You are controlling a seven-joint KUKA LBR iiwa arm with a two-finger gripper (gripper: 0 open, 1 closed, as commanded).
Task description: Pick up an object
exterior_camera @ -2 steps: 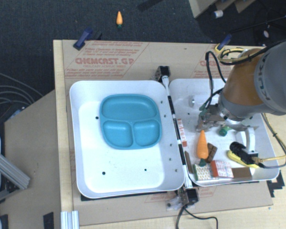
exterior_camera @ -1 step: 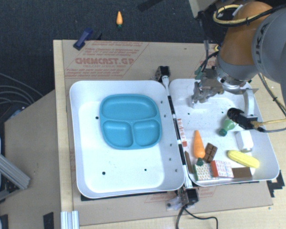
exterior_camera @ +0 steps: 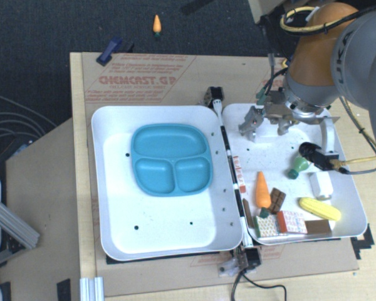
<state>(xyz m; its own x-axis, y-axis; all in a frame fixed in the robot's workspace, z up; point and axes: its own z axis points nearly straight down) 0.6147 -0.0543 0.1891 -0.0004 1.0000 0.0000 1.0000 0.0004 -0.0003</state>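
the gripper (exterior_camera: 267, 123) is held with jaws spread and nothing between them, at twelve o'clock in the right bin (exterior_camera: 357, 215); the carrot (exterior_camera: 262, 190) lies toward six o'clock, so a straight descent is judged likely to close on bare floor

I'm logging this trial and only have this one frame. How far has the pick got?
Nothing looks picked yet. The end effector hangs over the far part of the right bin with nothing between its fingers. The carrot, yellow banana and green piece lie on the bin floor. Descending, grasping and lifting remain.
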